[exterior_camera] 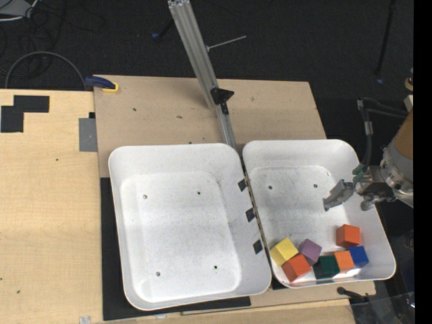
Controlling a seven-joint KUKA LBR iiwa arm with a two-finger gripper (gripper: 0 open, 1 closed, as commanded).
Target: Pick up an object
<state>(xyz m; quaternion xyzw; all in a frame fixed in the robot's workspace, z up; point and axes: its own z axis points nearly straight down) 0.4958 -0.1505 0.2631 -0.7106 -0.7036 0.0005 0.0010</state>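
Seven blocks (317, 255) bunched in your right bin (297, 155) near corner, gripper (347, 196) above them, arm cut off at right, can't tell claw state, fingers blurry.

- My arm (405, 155) enters from the right, a rounded grey body with an orange-tan band above the wrist.
- A thin dark cable (368, 135) runs beside that band, down toward my wrist.
- My gripper (352, 196) is a cluster of grey metal parts with small greenish touches.
- One grey finger (335, 196), flat and angular, juts out leftward.
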